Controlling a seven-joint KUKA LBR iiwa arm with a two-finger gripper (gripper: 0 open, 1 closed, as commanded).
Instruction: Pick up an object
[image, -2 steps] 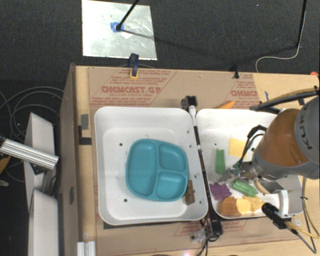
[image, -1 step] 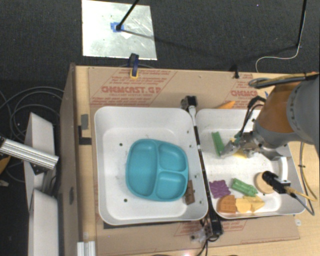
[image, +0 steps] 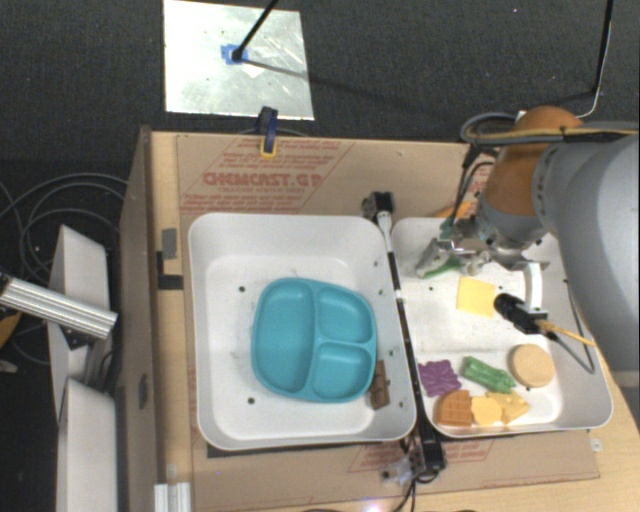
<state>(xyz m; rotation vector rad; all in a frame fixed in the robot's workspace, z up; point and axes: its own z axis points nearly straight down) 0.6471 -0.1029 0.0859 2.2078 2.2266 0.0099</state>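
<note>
Cardboard-topped bench (image: 290, 175) bears two white bins (image: 215, 300), seemingly touching.

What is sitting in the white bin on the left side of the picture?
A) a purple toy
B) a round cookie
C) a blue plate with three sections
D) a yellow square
C: the left bin holds a blue divided plate, while the round cookie, yellow square and purple toy all lie in the right bin.

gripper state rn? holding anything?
Gripper: low over the top-left corner of the right bin, above the yellow block. State cannot be told; no held object visible.
</note>
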